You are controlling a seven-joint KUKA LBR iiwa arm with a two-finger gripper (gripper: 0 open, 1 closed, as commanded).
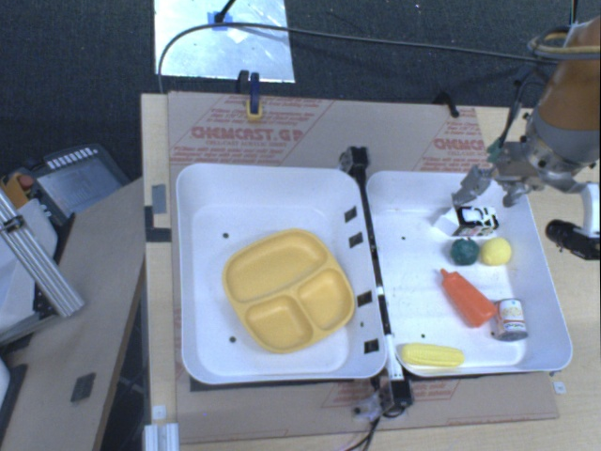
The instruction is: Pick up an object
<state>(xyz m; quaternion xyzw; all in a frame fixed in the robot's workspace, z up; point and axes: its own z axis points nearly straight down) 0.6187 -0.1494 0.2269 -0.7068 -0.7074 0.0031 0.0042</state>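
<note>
A small black-and-white toy (pixel 476 219) lies at the far end of the right white bin (pixel 413 252), just beneath the two-finger gripper (pixel 490 185), whose jaws stand apart with nothing between them. Close by sit a dark green ball (pixel 464 251) and a yellow ball (pixel 495 251) (the two nearly touch). A yellow three-compartment plastic tray (pixel 286 287) rests in the left white bin (pixel 202 252).

Yellow divided tray (pixel 286 289), maybe plastic
</note>
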